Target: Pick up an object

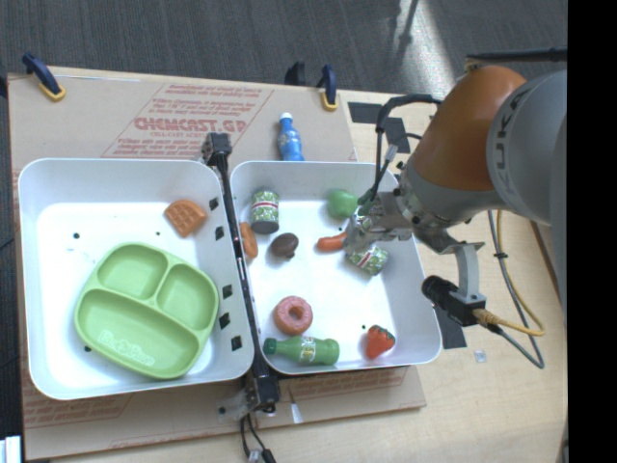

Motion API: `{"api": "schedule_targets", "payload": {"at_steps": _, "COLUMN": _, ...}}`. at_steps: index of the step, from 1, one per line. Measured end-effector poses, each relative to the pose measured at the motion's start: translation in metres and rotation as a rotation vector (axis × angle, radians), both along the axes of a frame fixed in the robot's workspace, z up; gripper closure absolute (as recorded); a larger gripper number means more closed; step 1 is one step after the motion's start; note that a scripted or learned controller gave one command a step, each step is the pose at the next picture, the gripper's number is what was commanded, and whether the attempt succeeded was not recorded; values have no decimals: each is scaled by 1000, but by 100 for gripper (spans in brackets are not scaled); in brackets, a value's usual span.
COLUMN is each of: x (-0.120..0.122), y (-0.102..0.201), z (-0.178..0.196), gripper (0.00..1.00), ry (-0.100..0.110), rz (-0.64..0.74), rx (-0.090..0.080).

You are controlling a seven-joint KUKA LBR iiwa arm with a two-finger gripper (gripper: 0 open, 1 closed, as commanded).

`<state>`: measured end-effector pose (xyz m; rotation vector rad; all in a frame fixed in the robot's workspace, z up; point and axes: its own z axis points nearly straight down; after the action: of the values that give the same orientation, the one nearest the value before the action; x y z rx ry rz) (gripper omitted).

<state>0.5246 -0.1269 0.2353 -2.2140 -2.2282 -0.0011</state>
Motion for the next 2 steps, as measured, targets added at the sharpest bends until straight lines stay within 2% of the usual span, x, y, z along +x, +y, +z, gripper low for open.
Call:
{"api": "schedule_targets", "payload": {"at_steps": 1, "x": 0, "y": 0, "z": 0, "gripper": 0, "ry": 0, "rz": -1, "rx": 0}}
{"api": "schedule_targets", "payload": {"at_steps": 2, "x": -5, "y": 35, "z": -144, "gripper": 0, "ry": 4, "rz": 0, "rx": 0}}
